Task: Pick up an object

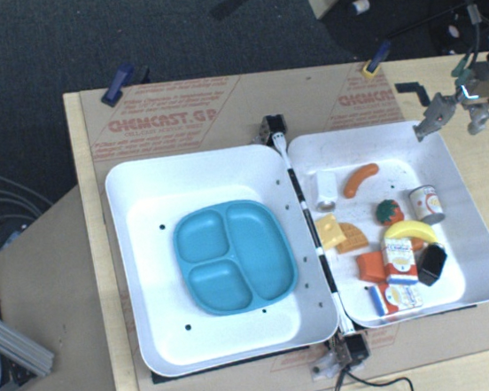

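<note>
- gripper [448,114] sits over the far right corner of the right bin [477,231], high and off the pile; can't tell how it's set, holding nothing visible.
- nearest items: sausage [360,178] toward the far wall, small can [425,203] by the right wall, green-and-red ball [389,210] just beside it.
- mid-bin: banana [410,232] touching a carton [400,261]; black block [431,265] at the right; cheese wedge [328,229] and orange piece [351,237] by the left wall.
- likely best pick: the sausage. It lies apart from the rest, looks like light stiff toy plastic, probably slick and round, so close across its middle, jaws square to its long axis.
- can is rigid but may roll; banana is crowded.
- left bin [138,204] holds a blue divided plate [234,256], flat, poor grasp.
</note>
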`<state>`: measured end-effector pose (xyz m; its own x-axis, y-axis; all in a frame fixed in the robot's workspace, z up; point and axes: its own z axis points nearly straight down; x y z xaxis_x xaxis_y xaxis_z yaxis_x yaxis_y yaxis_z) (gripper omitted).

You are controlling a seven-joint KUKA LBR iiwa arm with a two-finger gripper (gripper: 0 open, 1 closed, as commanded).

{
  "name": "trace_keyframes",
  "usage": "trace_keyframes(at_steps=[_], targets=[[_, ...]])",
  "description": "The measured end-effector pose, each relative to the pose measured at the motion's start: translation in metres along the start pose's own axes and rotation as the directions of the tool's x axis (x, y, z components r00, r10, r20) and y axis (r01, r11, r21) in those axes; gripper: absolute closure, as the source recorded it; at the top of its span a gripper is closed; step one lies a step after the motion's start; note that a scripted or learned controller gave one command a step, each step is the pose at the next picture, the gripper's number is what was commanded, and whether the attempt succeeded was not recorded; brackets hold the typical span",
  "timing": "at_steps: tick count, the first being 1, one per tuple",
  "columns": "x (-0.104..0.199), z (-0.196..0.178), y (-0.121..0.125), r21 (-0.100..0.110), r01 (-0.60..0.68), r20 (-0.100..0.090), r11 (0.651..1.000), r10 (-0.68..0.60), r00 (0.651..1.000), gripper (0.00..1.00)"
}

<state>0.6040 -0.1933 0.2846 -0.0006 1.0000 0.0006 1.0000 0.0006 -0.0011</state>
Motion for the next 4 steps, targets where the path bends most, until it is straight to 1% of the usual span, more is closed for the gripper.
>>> trace_keyframes(at_steps=[1, 2, 3, 4], targets=[[0.026, 0.094, 0.063, 0.0, 0.001, 0.0, 1.0, -0.001, 1.0, 0.0], [0.051, 0.196, 0.062, 0.003, 0.001, -0.001, 1.0, -0.001, 1.0, 0.0], [0.051, 0.184, 0.063, -0.002, 0.001, 0.001, 1.0, -0.001, 1.0, 1.0], [0.051, 0.184, 0.063, -0.001, 0.001, 0.001, 1.0, -0.001, 1.0, 0.0]])
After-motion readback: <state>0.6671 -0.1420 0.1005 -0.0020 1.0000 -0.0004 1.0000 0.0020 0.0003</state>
